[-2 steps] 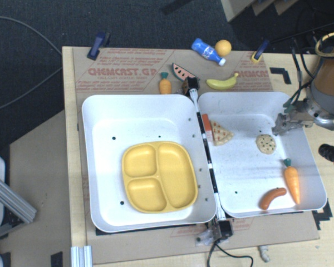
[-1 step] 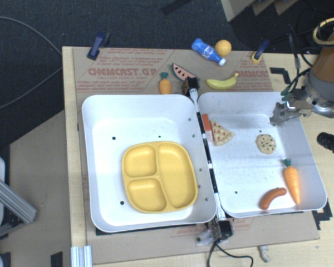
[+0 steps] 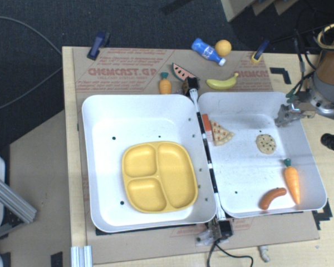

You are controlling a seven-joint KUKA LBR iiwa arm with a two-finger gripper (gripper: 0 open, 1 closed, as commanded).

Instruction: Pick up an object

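Note:
The right white bin (image 3: 250,202) holds a pizza slice (image 3: 220,134) near its left wall, a round cookie (image 3: 265,143) in the middle, a carrot (image 3: 291,183) at the right and a sausage (image 3: 273,198) at the front right. My gripper (image 3: 283,117) hangs over the bin's upper right edge, up and to the right of the cookie and apart from it. Nothing shows in its grasp. The grey arm with its orange band (image 3: 327,65) reaches in from the right.
The left bin (image 3: 100,121) holds a yellow divided plate (image 3: 158,176). Behind the bins lie a banana (image 3: 222,82), a watermelon slice (image 3: 181,71), a small orange toy (image 3: 165,85), a blue bottle (image 3: 207,51) and a yellow ball (image 3: 223,47).

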